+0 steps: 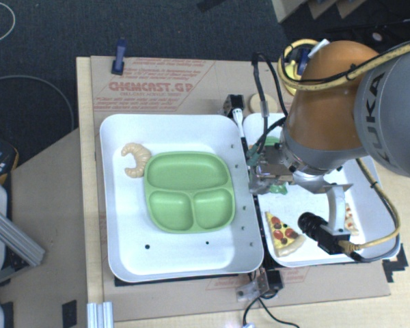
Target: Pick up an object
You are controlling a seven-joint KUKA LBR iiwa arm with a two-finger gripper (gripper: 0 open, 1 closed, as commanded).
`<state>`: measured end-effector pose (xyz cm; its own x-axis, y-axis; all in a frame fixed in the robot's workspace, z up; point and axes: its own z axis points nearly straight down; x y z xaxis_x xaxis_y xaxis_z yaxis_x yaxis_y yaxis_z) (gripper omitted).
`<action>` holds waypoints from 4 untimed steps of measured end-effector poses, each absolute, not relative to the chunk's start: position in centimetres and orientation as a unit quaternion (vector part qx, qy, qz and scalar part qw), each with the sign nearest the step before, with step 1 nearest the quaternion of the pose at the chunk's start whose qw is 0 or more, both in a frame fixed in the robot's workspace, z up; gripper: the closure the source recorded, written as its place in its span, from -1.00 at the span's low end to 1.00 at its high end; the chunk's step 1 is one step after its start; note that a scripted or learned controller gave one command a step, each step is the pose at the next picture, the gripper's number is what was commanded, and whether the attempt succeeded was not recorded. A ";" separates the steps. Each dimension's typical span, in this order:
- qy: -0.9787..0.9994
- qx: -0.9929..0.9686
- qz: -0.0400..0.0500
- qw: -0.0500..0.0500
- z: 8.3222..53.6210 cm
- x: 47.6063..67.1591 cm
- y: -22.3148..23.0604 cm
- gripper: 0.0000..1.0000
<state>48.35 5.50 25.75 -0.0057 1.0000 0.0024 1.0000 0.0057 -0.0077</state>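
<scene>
1. Toy pizza slice. Lies flat in the right bin, near its front left corner. The long axis runs on a slant. The tip points to the upper left and the pale crust edge to the lower right. The topping side is up, with red rounds on yellow. It sits nearer the camera than the fingers, near them but not touching.

2. Small dark green piece. Same bin, just beside the fingers on their near side and partly under the wrist. Its kind and its axis cannot be told.

3. Fingers. At the end of the arm, low at the wall between the two bins. The wrist hides them from above, so it cannot be told how far open they are or whether they hold anything.

4. Green divided plate. In the middle of the left bin. It has one wide compartment at the far side and two smaller ones at the near side.

5. Toy croissant. In the left bin, against the plate's far left corner. It is curved, with the horns turned left and down.

6. Writing. The brown desk carries red print reading "CHEMCAST GP". The smaller lines above and below it are too fine to read. Part of the KUKA name shows on the arm's grey casing.

7. Blue clip. On the desk's far edge, well apart from both bins.
</scene>
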 end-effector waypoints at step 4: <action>-0.705 -0.710 0.002 0.001 38.7 47.9 -1.2 1.00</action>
<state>47.87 -1.19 38.70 0.0072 1.0000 -0.0016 1.0000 -0.0072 -0.0041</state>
